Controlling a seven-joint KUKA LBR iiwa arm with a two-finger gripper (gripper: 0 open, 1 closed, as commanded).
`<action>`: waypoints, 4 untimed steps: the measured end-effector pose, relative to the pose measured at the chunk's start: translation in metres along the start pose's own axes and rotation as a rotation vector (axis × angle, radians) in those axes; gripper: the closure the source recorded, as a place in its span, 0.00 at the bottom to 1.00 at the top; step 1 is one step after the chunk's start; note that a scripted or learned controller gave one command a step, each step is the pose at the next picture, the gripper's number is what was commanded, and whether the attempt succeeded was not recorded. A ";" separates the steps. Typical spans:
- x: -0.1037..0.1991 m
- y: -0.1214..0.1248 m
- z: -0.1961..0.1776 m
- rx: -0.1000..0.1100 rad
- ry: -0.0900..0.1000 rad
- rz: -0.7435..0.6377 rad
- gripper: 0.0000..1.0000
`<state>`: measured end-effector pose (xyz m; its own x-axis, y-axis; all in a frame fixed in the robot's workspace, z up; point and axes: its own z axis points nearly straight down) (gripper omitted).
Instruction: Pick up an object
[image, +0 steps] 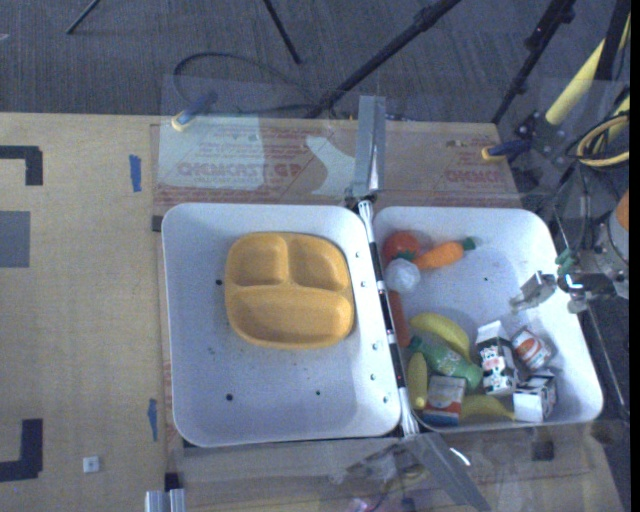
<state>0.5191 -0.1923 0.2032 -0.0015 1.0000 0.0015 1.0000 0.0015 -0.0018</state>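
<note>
Carrot lies by right bin's far-left corner. Your gripper hangs near that bin's right edge; its spread, you cannot tell. Left bin: 1 yellow tray.

Toys crowding right bin

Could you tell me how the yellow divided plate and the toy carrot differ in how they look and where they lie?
The plate is yellow, broad and split into three compartments; the carrot is orange, slim and green-tipped. The plate lies alone in the left bin, while the carrot lies in the right bin near its far left corner, beside other toy food. The plate is far larger than the carrot. Both lie flat.
</note>
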 end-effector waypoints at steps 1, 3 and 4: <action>0.037 0.023 0.066 0.001 0.000 -0.038 0.00; 0.024 -0.012 0.103 -0.011 -0.005 -0.219 1.00; -0.030 -0.006 0.013 -0.003 -0.003 0.108 1.00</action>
